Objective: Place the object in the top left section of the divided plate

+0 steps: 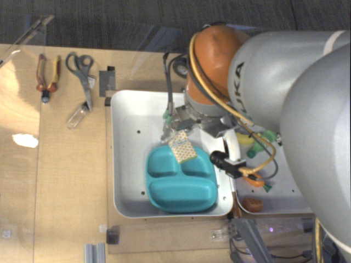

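Teal divided plate (181,182) sits in the left bin (127,163); the gripper (174,126) pinches a yellow patterned sponge (182,148) above it, scissors (82,75) and pliers (46,76) well aside.

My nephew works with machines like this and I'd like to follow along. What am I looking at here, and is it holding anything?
You are looking down at a slant from one camera fixed above a wooden bench. The big grey shape with the orange band is a robot arm reaching in from the right. At its tip is a two-finger gripper.

Below it sits a shallow white bin. Inside lies a teal divided plate with three sections. A small patterned object hangs right under the gripper, over the plate's upper sections; it looks held, though the fingers are hard to make out.

A second bin on the right, mostly covered by the arm, holds a few small colourful things. On the bench to the left lie pliers and scissors.
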### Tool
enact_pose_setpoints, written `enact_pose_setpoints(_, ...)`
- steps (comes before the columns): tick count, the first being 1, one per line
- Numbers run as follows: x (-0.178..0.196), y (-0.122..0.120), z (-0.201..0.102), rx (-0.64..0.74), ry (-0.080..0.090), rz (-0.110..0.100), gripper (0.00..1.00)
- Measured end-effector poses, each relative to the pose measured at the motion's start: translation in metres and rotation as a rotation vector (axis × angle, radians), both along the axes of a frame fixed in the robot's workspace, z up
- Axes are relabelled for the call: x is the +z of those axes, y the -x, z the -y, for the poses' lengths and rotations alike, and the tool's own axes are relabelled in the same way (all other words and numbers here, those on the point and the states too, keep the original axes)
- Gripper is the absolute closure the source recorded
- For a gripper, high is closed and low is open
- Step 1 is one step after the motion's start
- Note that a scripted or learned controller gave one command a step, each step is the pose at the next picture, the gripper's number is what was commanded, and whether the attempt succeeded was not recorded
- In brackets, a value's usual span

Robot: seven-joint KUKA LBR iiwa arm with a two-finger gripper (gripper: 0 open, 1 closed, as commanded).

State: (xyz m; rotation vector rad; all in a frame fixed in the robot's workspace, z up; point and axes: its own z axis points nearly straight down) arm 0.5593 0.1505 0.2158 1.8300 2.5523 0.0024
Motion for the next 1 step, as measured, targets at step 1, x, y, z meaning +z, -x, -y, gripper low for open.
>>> enact_pose_setpoints(1,0.0006,-0.0002,-0.0001,0.000,0.000,0.001,0.00)
